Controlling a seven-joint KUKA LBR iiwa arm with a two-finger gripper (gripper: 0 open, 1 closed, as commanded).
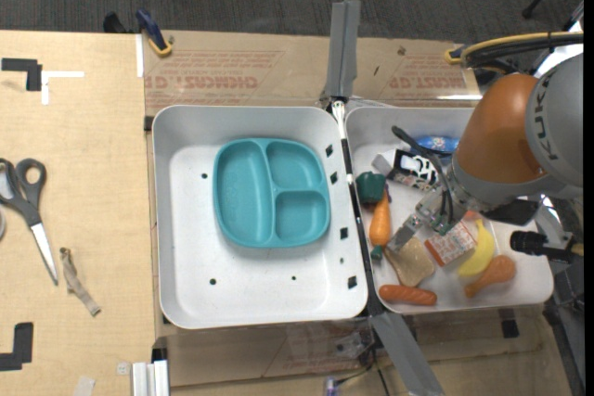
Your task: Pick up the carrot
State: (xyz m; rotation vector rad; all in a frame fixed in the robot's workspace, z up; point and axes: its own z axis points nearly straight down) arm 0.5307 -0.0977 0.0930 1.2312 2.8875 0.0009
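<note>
Nothing is lifted yet: the carrot (pixel 380 223) lies upright at the left edge of the right bin (pixel 534 297), right of frame centre, its green top toward the top. Just to its right the gripper (pixel 419 223) hangs low over a brown slice (pixel 411 262); whether it is released or clenched I cannot tell. Count: two bins, one teal plate (pixel 272 192) in the left bin (pixel 181 227), one carrot, two more orange pieces, one banana (pixel 480 252).

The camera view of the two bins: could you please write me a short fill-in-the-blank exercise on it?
1. The teal divided plate lies in the ____ bin.
2. The carrot has a ____ top.
3. The scissors lie ____ the bins.

Missing words: left; green; outside
</note>
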